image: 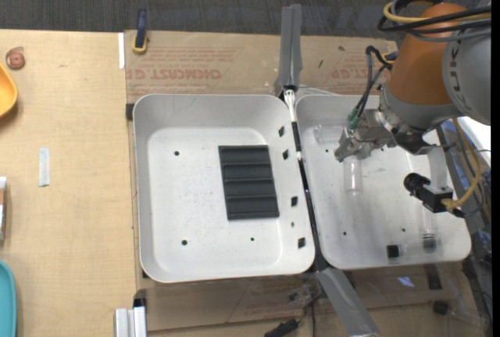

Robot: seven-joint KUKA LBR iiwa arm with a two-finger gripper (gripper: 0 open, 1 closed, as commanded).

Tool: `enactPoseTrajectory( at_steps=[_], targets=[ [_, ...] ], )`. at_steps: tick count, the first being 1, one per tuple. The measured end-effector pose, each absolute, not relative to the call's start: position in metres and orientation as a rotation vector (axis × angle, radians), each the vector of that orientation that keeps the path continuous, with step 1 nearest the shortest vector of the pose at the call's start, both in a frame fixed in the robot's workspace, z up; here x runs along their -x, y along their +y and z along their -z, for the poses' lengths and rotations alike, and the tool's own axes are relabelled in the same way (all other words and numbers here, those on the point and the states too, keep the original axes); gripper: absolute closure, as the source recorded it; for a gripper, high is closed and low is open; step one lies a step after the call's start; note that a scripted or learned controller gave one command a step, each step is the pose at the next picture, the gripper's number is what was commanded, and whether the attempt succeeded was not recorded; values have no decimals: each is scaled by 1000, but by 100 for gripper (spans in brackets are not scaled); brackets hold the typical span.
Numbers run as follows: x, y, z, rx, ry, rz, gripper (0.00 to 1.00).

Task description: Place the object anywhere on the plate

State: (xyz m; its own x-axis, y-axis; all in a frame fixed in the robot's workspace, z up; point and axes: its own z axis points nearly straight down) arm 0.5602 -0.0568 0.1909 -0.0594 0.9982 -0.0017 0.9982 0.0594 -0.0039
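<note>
From my remote seat I see the gripper (353, 146) low over the right bin (375, 214), to the right of the dark ribbed plate (248, 182) and level with the plate's upper end. I cannot tell whether the jaws are apart, together or clamped on anything; from this angle the metal there is a grey clutter.

Directly beneath the gripper lies a clear tube (354, 176), which I take for the object. It is faint against the white floor. Its long axis runs up and down the view, roughly parallel to the plate's long sides. Its upper end meets the gripper and its lower end points toward the near edge of the bench. Whether it is gripped or only lying under the tool I cannot say.

The tube is well apart from the plate, and the two bins' adjoining walls stand between them. The plate lies flat in the middle of the left bin (145, 171), with bare white floor on all four sides of it.

Further right of the plate, near the right bin's lower wall, sit a small black piece (393, 251) and a small greyish piece (428, 241). The arm (422, 66) comes in from the upper right.
</note>
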Motion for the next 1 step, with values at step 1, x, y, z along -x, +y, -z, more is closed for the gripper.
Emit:
enactPoseTrajectory(
  at_steps=[1],
  targets=[
    [-540,47,-234,2115,-2322,-6,100]
  ],
)
